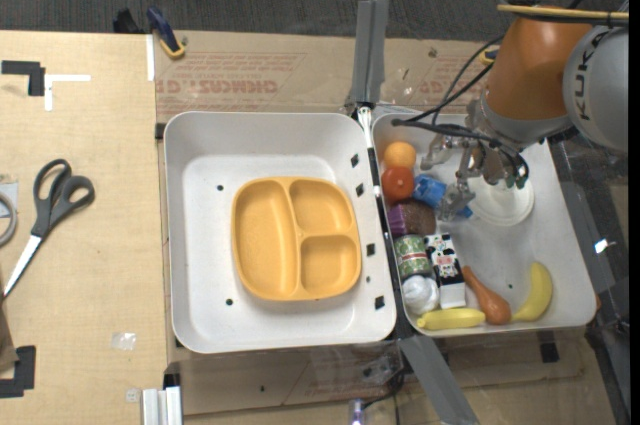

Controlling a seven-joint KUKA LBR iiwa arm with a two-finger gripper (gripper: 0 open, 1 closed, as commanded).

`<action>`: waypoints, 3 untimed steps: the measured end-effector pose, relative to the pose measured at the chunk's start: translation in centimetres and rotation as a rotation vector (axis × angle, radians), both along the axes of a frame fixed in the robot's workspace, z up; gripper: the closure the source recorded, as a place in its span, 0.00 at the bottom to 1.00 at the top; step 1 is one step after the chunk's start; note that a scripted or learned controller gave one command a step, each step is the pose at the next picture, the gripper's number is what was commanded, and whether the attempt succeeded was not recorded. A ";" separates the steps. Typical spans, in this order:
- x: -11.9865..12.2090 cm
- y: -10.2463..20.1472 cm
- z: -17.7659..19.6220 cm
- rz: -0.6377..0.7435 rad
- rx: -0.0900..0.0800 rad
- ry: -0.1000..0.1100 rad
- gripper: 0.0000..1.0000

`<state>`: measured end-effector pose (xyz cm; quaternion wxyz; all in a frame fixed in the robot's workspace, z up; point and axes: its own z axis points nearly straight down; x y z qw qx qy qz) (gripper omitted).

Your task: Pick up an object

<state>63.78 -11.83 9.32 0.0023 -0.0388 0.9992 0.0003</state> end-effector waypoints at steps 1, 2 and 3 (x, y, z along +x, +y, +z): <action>-3.4 1.6 0.1 -0.096 -0.001 -0.002 0.00; -6.4 -6.5 0.0 -0.127 -0.001 0.000 0.00; -15.8 -4.2 -0.1 -0.306 0.000 0.002 0.00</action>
